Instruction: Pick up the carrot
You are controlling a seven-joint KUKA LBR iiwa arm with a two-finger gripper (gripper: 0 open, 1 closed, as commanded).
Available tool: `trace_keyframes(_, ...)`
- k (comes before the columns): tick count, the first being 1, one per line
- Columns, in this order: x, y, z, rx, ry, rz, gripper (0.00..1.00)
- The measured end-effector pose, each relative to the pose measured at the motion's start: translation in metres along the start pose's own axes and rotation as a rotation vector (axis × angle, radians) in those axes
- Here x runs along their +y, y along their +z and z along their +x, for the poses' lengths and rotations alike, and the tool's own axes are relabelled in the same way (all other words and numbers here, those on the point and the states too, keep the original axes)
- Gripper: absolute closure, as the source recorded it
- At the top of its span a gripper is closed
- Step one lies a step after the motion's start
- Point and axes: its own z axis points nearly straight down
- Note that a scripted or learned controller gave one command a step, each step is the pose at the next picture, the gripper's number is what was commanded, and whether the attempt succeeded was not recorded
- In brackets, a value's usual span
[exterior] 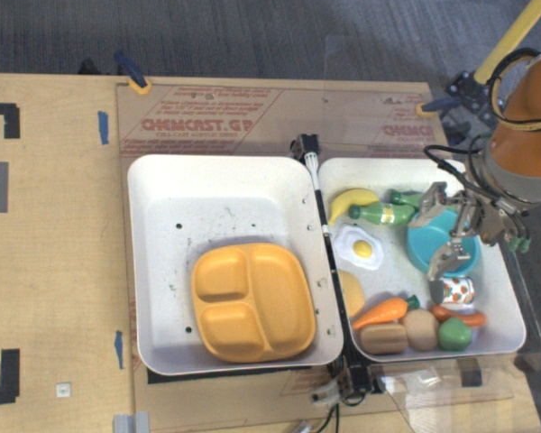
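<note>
Nearest to the camera, along the front wall of the right bin (514,327), lie a brown bread roll (383,337), a beige potato (421,329) and a green ball (454,334). Just behind the roll lies the carrot (381,311), orange with a green end, tilted and touching the roll. Farther back are a fried egg (358,247), a banana (352,202), a green bottle (384,213) and a teal cup (440,240). Over the cup hangs the claw (457,240), apart from the carrot; I cannot tell if it is spread. On the worktop (45,242), the left bin (162,197) holds a yellow divided plate (252,301).
</note>
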Motion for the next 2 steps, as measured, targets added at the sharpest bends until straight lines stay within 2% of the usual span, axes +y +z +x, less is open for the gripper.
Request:
trace_keyframes(1,0.057,0.045,0.053,0.010,-0.043,-0.005,0.00)
trace_keyframes(2,0.025,0.129,0.048,-0.005,0.131,-0.001,0.00)
